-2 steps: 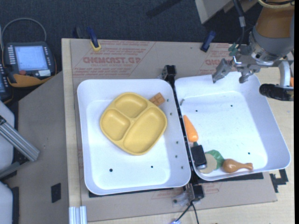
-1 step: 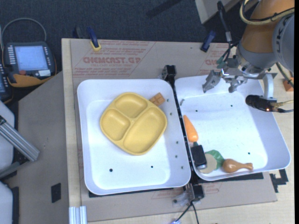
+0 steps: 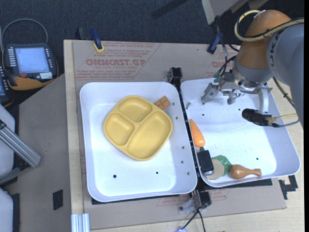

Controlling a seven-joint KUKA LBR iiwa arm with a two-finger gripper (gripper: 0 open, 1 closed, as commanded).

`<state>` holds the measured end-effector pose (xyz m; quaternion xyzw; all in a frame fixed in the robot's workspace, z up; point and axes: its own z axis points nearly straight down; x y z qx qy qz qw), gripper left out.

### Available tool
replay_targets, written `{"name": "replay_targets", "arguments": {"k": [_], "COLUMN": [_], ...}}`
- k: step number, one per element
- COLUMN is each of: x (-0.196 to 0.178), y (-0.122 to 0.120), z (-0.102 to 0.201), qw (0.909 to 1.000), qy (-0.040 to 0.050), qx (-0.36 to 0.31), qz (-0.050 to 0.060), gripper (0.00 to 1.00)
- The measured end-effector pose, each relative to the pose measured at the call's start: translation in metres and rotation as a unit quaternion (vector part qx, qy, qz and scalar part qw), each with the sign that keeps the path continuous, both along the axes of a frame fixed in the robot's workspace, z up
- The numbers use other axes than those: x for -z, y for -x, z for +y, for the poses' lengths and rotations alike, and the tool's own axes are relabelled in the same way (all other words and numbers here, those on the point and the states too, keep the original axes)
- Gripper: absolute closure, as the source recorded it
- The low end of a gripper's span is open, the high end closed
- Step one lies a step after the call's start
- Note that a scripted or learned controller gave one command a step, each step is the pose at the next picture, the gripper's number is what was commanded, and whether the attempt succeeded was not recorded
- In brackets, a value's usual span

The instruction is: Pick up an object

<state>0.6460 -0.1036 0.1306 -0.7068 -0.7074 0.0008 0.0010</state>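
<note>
the hand [image 3: 221,94] hangs over the top of the right bin [image 3: 270,144], its two fingers spread apart with nothing between them. a toy carrot [image 3: 196,133] lies by the bin's left wall. a toy chicken leg [image 3: 244,171] lies near the front edge. a yellow plate [image 3: 137,127] with three parts sits in the left bin [image 3: 96,144].
</note>
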Motion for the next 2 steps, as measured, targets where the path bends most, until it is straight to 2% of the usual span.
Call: {"name": "replay_targets", "arguments": {"k": [1,2], "x": [0.045,0.03], "y": [-0.001,-0.004], "z": [0.0,-0.001], "qw": [1.0,1.0], "qy": [0.001,0.0025], "qx": [0.0,0.0], "qz": [-0.002,-0.007], "gripper": [0.0,1.0]}}
